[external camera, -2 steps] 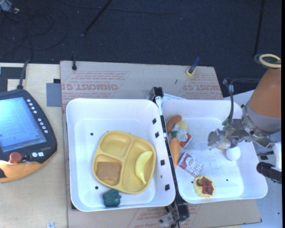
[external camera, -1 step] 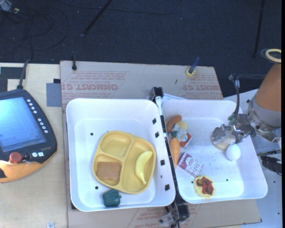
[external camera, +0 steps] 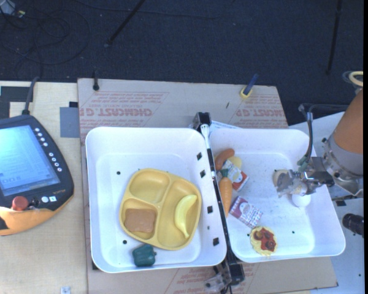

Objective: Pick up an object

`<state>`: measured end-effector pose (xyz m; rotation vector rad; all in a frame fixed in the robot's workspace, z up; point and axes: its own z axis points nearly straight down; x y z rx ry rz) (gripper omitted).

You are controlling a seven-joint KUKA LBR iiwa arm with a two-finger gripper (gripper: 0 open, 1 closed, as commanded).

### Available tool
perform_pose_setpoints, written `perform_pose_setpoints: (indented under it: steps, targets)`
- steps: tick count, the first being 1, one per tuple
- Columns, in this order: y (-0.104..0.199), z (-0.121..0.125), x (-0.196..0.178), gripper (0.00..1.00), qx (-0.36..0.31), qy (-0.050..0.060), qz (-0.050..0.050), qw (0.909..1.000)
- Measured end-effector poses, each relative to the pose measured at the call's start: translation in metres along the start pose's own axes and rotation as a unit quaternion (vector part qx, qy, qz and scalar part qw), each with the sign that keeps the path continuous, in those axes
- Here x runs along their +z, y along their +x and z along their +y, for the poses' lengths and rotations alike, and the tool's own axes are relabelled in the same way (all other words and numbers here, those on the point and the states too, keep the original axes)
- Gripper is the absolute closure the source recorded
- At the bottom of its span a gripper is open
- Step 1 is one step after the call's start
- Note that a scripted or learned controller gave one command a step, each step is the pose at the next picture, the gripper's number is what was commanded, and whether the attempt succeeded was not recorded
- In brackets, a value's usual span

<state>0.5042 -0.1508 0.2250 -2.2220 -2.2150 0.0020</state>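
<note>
The arm is reaching in from the right, and its gripper [external camera: 289, 183] is hanging low inside the right bin [external camera: 322, 241], over the bin's right half. Just beside the gripper, toward the bin's right wall, a small white object [external camera: 301, 199] is lying on the floor; whether the gripper is touching it, I cannot tell. The gripper's own state is blurred here, so I cannot tell that either.

Along the right bin's left wall, an orange carrot [external camera: 226, 192] is lying lengthwise, with a brown sausage [external camera: 224, 157] and a small colourful toy [external camera: 235, 170] sitting above it. A red-and-white packet [external camera: 245, 212] is resting near the bin's middle, and a little pizza slice [external camera: 264, 240] is sitting by the near wall.

Left of the right bin, the left bin [external camera: 104, 158] is carrying a yellow divided plate [external camera: 161, 208] with a banana [external camera: 185, 214] and a brown toast [external camera: 140, 221], and a green pepper [external camera: 143, 256] beside it.
</note>
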Motion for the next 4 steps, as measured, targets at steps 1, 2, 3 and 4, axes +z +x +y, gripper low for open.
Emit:
perform_pose_setpoints:
  steps: [1, 2, 3, 4]
  targets:
    - [0.039, 0.011, -0.016, 1.0, -0.002, 0.0, 0.0, 1.0]
    - [0.081, 0.026, 0.002, 1.0, -0.002, 0.0, 0.0, 1.0]
    - [0.137, 0.021, -0.016, 1.0, -0.002, -0.001, 0.0, 1.0]
    - [0.119, 0.04, -0.012, 1.0, -0.001, 0.0, -0.001, 1.0]
